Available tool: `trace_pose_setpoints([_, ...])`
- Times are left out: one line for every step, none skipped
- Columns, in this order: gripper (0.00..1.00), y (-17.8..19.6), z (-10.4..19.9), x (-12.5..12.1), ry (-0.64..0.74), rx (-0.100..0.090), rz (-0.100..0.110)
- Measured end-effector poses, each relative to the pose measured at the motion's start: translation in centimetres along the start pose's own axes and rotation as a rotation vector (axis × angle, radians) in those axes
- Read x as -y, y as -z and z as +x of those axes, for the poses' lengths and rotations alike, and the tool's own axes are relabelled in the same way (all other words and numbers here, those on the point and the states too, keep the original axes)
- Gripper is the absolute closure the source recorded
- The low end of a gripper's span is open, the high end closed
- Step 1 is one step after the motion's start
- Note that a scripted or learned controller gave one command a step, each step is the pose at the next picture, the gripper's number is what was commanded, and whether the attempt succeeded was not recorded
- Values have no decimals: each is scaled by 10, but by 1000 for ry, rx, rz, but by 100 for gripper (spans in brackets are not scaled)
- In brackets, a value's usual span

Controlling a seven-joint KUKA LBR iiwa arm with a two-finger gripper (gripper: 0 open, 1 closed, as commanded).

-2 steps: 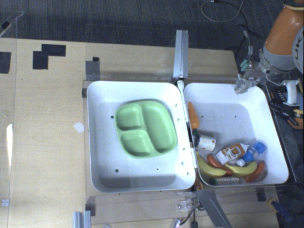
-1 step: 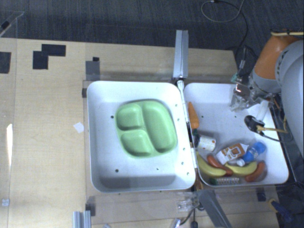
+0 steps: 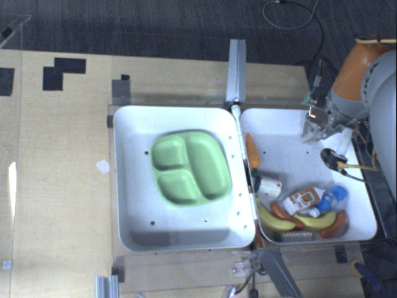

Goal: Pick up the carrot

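Grey end effector [image 3: 316, 129] hangs over the right white bin's [image 3: 282, 126] far right corner; finger state cannot be told. Slim orange carrot [image 3: 251, 152] lies well to its left against that bin's left wall, apart from it. Green sectioned plate [image 3: 189, 166] farther left.

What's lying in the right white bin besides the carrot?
In the right white bin, the orange carrot lies along the left wall. Piled at the front: two yellow bananas, red sausages, a carton, a blue-capped bottle. Anything beneath the pile is covered.
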State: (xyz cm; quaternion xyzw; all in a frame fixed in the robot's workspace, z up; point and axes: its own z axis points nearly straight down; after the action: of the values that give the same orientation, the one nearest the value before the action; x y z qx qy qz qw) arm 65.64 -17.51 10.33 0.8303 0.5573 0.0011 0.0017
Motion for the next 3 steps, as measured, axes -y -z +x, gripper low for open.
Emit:
trace_pose_setpoints([100,89,13,43,5,-1,2])
trace_pose_setpoints([100,-9,13,17,-255,0,3])
trace_pose_setpoints([100,0,15,16,-248,0,3])
